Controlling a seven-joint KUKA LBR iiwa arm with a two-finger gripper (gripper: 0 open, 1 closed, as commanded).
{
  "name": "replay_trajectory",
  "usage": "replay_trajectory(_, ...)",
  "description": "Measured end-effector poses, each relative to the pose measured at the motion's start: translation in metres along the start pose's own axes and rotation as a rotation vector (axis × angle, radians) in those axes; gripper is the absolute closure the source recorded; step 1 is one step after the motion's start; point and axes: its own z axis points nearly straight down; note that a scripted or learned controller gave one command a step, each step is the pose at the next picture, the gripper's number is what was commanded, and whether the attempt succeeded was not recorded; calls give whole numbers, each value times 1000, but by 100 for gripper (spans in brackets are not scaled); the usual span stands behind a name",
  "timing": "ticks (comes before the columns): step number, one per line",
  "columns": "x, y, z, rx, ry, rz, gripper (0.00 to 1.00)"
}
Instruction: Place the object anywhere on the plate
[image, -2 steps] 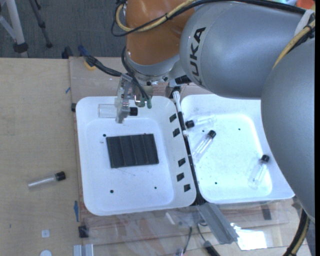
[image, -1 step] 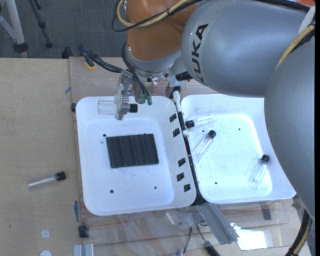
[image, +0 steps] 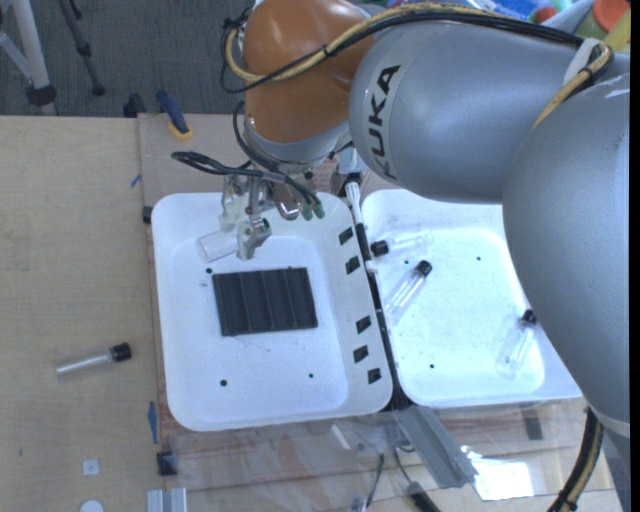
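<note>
Two white bins are seen side by side across the middle of the frame, the left bin (image: 180, 390) holding a dark ribbed plate (image: 266, 300) at its centre. The gripper (image: 243, 222) is found in the upper part of the left bin, just above the plate's upper left corner, under the orange band of the arm (image: 460, 110). A clear vial (image: 222, 243) appears to be clamped between the fingers, its body jutting leftward and lying just beyond the plate's top edge; the fingers are judged closed on it, though the grip is partly masked by the wrist. In the right bin (image: 470, 385) three more vials are scattered: one (image: 398, 243) near the upper left, one (image: 410, 282) just below it, and one (image: 518, 338) towards the right side, partly hidden by the arm. Another vial (image: 92, 360) lies on the bench (image: 70, 230) at the left of the frame, well apart from the bins. The carrying step is judged to be in hand, with the placing not yet done. A short move towards the lower right is called for, so that the vial is brought over the plate, then lowered and released; being round, it may roll off the ribs unless set down gently.
</note>
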Motion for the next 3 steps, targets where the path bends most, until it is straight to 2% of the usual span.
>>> replay_trajectory(1,-3,0,44,-1,0,-351,100)
replay_trajectory(2,-8,-4,-33,1,-7,-796,100)
replay_trajectory(3,-9,-3,-44,0,-17,-791,100)
